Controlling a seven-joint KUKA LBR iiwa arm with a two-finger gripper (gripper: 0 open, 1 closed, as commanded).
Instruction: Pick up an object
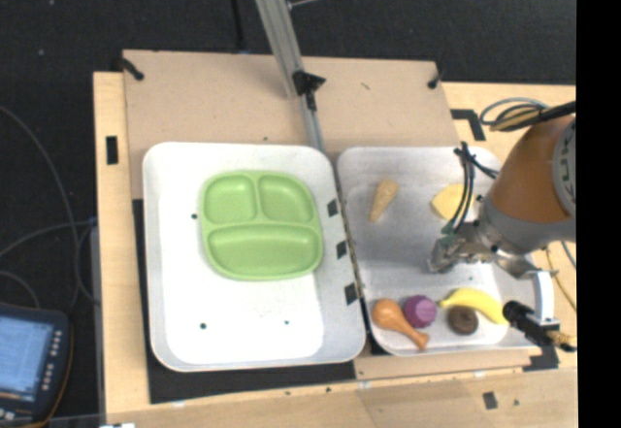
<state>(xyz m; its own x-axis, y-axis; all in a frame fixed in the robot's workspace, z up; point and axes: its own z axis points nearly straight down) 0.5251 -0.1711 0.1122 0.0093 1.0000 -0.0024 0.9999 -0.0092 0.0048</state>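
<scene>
Grey arm with orange band (532, 174) reaches in from the right over the right shallow white bin (408, 174). Its hand (444, 258) sits low over the bin floor, mid-right; can't tell whether it is apart or together, too dark and small. Nothing is visibly held.

Right bin contents: tan cone-shaped piece (382, 200) near the upper middle; pale yellow wedge (448, 201) just beside the arm, partly hidden behind cables. Along the front edge: orange pear-shaped toy (396, 318), purple round toy (419, 310) touching it, dark brown round piece (464, 320), and yellow banana (475, 303) just beside the brown piece. All lie on the bin floor, apart from the hand.

Left shallow white bin (175, 319) holds a green three-compartment plastic plate (260, 225). Both bins sit side by side on the bench (116, 397).
</scene>
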